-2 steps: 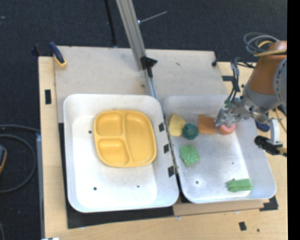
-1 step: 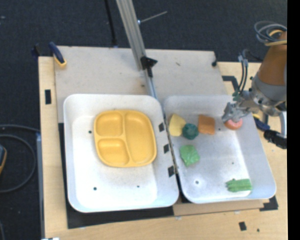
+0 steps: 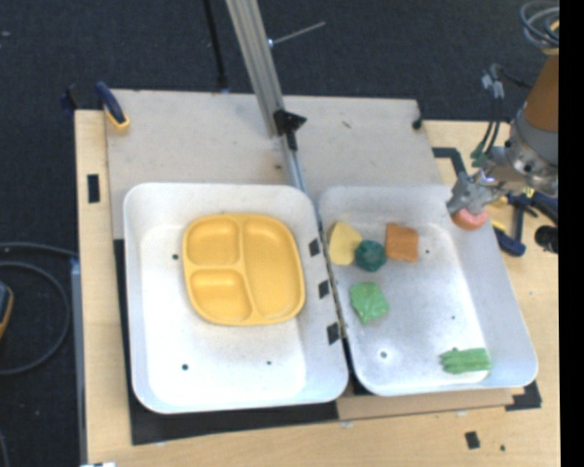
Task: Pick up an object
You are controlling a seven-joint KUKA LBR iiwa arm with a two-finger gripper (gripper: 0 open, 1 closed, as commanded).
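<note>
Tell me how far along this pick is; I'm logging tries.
Possibly done: the end effector is at the right bin's far right rim with a pinkish object at its tip, though a firm grip can't be confirmed. Untouched in that bin: yellow piece, teal ball, orange block and two green items. Left: lifting clear.

A divided tray (image 3: 243,268) lies in the left bin (image 3: 156,358); several small objects (image 3: 371,255), perhaps toys, in the right bin (image 3: 419,358).

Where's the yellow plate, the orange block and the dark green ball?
yellow plate (image 3: 243,268): camera view, on the ridge between its compartments.
orange block (image 3: 402,242): camera view, middle of its top face.
dark green ball (image 3: 371,255): camera view, its centre.
</note>
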